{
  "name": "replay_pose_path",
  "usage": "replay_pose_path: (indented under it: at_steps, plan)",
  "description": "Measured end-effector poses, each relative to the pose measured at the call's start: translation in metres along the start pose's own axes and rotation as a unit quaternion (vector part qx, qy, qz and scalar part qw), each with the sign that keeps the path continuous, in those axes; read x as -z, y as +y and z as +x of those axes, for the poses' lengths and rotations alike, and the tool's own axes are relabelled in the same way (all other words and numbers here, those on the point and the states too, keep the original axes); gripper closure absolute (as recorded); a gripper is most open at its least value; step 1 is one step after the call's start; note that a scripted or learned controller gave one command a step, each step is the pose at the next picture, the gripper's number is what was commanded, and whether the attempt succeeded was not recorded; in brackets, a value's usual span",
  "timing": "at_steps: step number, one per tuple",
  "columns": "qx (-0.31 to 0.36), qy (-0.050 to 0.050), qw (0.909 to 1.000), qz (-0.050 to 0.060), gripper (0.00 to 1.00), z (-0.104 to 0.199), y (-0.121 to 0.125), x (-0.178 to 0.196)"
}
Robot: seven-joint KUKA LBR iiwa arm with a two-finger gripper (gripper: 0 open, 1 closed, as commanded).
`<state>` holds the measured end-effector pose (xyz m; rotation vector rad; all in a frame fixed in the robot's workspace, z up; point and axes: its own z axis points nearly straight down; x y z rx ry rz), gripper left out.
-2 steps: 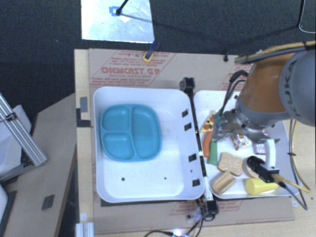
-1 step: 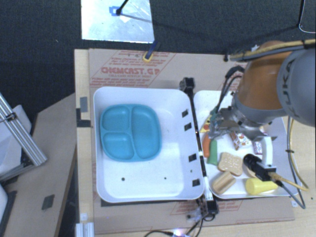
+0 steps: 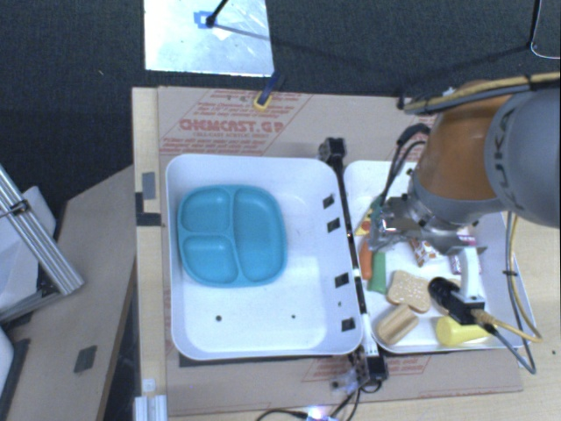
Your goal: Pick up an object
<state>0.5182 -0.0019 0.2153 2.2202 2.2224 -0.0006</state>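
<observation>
Impossible to tell whether open or closed at the pincer [image 3: 383, 235], over the left side of the right bin [image 3: 368, 178] just above an orange carrot [image 3: 378, 267], with a tan cracker [image 3: 409, 290], a tan roll [image 3: 396, 324] and a yellow piece [image 3: 456, 330] towards the front, and in the left bin [image 3: 307, 323] a blue plate [image 3: 232, 235].

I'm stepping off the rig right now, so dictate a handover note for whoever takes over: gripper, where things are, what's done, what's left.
Gripper: low over the left side of the right bin; grip state unclear.
Things: orange piece, tan cracker, tan roll and yellow piece lie in the right bin. A blue divided plate sits in the left bin.
Done: no object visibly lifted.
Left: grasp one and raise it.
</observation>
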Motion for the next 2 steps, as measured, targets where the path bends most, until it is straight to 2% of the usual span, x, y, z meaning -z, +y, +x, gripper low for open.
replay_pose_path:
  at_steps: [1,2]
  plan:
    - [0.002,0.000,1.0000,-0.002,1.00,0.0004,0.0026,0.0191]
    - [0.002,0.000,1.0000,-0.001,1.00,0.0051,0.0000,0.0177]
